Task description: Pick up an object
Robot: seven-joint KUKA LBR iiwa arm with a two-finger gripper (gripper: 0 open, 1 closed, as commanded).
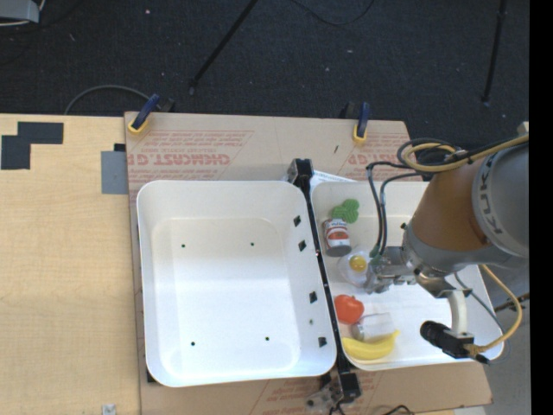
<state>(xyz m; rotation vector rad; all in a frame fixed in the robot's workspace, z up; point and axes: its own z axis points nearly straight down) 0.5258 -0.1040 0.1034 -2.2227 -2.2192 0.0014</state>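
Robot arm bent low over the right-hand shallow white bin [484,353], with nothing yet lifted.

The pick looked barely begun: a green leafy toy [347,210], a small red-labelled can [336,234], a red tomato-like ball [349,309] and a yellow banana [371,346] all lay on the bin floor near the black divider [315,258]. The grey arm with its orange band [445,214] reached in from the right, wrist tipped downward, its gripper [373,277] hovering close above a pale yellowish item [357,264]. Whether it was clenched or released could not be told. The left-hand white bin [173,206] sat alongside.
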